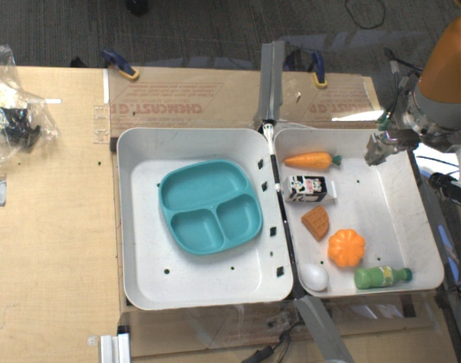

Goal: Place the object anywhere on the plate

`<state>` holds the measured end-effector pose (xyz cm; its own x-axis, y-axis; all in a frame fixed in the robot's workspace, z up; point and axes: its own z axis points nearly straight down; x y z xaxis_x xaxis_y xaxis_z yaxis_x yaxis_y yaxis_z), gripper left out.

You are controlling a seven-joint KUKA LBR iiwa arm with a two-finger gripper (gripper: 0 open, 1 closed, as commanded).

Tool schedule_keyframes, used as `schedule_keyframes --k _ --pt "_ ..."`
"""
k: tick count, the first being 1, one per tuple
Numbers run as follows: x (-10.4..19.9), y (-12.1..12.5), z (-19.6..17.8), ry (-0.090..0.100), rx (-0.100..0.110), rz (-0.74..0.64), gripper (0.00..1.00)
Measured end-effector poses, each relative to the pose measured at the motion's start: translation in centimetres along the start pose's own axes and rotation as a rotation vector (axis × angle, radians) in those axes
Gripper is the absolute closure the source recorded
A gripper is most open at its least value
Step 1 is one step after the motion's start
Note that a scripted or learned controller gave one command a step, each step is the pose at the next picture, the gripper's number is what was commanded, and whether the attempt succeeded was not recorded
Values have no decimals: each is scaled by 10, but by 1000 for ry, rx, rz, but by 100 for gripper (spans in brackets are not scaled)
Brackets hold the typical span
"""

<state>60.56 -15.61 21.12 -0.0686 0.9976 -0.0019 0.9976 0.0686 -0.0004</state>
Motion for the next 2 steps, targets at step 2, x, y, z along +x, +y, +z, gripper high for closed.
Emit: schedule_keyframes --k 2 --pt "14 54 -78 1 3 139 100"
